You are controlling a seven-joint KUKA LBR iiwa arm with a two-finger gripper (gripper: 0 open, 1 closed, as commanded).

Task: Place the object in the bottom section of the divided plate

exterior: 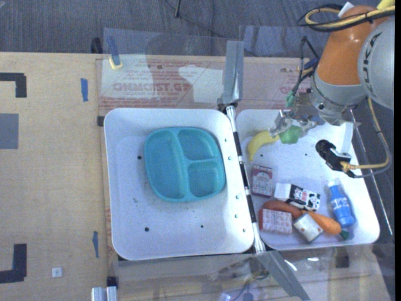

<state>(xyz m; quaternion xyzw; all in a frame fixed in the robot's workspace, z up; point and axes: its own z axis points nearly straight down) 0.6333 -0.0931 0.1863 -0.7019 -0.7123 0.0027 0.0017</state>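
The teal divided plate [185, 163] in the left bin [122, 231] has nothing in any section, so placing remains undone. At upper right, the claw [292, 125] hovers over the right bin [369, 231], seemingly pinching a small green object [289, 135] beside the banana [259, 143], though that grip is uncertain.

divided plate [183, 163] lies in the left bin [119, 187]; banana [260, 143] in the right bin [360, 221].

Smooth matt teal plastic divided plate [184, 163]; glossy white plastic bins [119, 187]; pale matt wood-look bench [50, 168]; glossy orange band [341, 46] on smooth grey arm; shiny yellow plastic banana [259, 143]; printed cardboard sheet [163, 83].
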